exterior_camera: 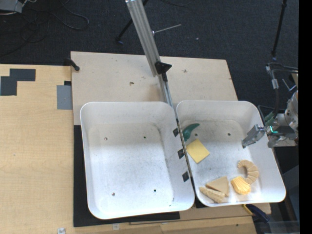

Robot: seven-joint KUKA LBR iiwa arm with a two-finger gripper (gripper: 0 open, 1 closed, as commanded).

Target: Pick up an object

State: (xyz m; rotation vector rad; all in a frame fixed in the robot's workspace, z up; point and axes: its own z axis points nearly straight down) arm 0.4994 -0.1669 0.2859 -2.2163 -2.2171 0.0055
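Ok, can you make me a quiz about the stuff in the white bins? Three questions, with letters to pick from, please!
1. Where does the yellow square lie?
A. In the left bin
B. In the right bin, near the divider
C. On the wooden bench

2. What colour is the curved piece just above the yellow square?
A. Green
B. Red
C. White

3. Where is the gripper compared with the things in the bin?
A. Pressed down on the yellow square
B. Over the left bin
C. By the right bin's far right side, apart from them all

Answers:
1 B, it sits in the right bin beside the middle wall.
2 A, it is dark green.
3 C, bare white floor lies between it and every piece.
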